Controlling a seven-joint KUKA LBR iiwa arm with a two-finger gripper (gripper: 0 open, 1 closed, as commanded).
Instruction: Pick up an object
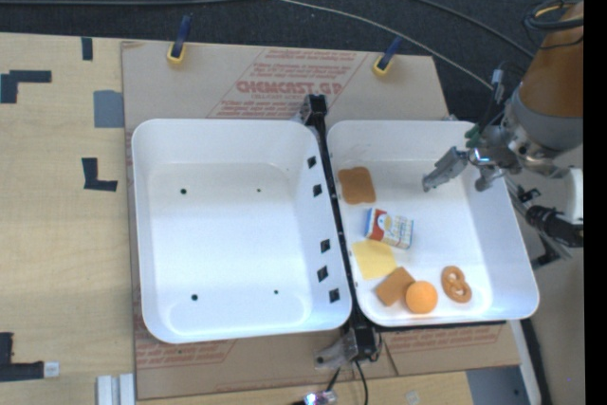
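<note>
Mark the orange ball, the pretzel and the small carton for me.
orange ball (421, 298), camera view, centre of its top.
pretzel (456, 284), camera view, middle of its twist.
small carton (389, 229), camera view, middle of its printed face.

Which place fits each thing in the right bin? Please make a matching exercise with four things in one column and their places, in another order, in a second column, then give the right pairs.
Things:
1. brown toast slice
2. small carton
3. orange ball
4. pretzel

Places:
A. nearest the bin's right wall, close to its front
B. farthest back, beside the divider between the bins
C. at the front, between a brown block and the pretzel
D. in the middle, just above the yellow slice

Pairs: 1-B, 2-D, 3-C, 4-A
</note>
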